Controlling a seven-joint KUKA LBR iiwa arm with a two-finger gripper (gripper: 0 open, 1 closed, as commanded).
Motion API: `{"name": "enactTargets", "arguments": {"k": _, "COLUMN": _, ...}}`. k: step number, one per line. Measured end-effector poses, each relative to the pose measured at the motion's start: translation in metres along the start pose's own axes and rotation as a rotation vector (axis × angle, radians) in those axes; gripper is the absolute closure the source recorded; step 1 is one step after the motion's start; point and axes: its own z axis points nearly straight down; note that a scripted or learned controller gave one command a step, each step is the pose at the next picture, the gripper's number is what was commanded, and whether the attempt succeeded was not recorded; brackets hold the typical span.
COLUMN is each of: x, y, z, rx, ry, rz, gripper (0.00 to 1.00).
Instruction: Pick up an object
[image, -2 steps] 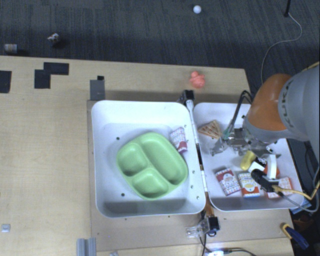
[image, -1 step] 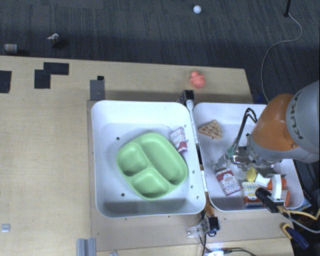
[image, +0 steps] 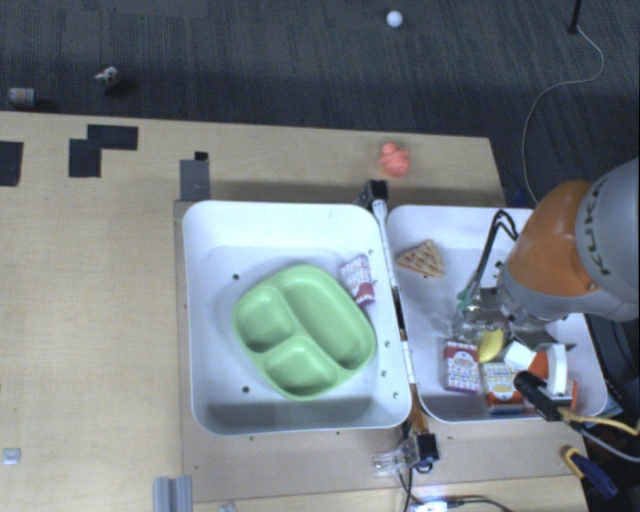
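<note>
The arm (image: 575, 250) reaches down into the right bin (image: 450, 225). Its claw (image: 478, 318) is low over a pile of small things: a yellow toy (image: 489, 346) and two little red boxes (image: 461, 367). I cannot tell how the claw is set. A waffle slice (image: 421, 260) lies near the bin's top. The left bin (image: 210, 300) holds a green plate (image: 303, 330) and a small packet (image: 358, 278).

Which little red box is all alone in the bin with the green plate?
The red and white box leaning at the green divided plate's upper right edge. The other two red boxes sit together in the right bin.
</note>
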Motion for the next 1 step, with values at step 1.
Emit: {"name": "enactTargets", "arguments": {"k": 1, "x": 0.0001, "y": -0.0001, "z": 0.0001, "rx": 0.0, "ry": 0.0, "rz": -0.001, "gripper": 0.0}}
